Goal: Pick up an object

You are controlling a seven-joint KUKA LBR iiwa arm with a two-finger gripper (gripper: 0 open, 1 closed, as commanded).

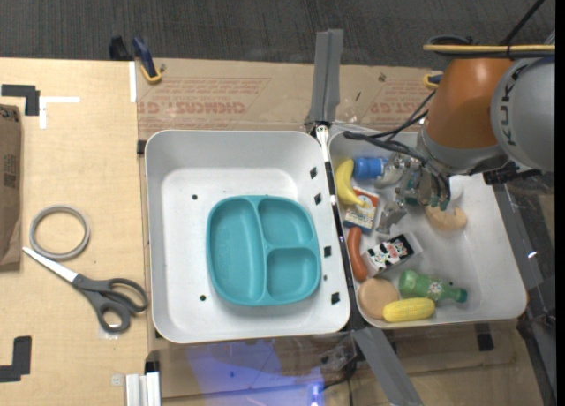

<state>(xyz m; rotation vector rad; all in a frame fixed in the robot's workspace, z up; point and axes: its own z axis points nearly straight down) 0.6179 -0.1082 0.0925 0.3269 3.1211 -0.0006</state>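
Observation:
My gripper (408,194) hangs low over the upper middle of the right bin (494,259), under the orange band of the arm (472,104). Just left of it lie a yellow banana (343,183), a blue bottle (368,168) and a small printed box (361,214). A tan, cookie-like piece (447,217) lies just right of it. Lower in the bin are a red sausage (356,252), a black-and-white patterned block (389,252), a green bottle (429,287), a yellow corn cob (408,310) and a tan round piece (377,295). Nothing shows held in the gripper.
The left bin (172,219) holds a teal divided plate (263,249). On the bench at the left lie scissors (95,289) and a roll of tape (59,231). A grey bar (327,78) stands behind the wall between the bins.

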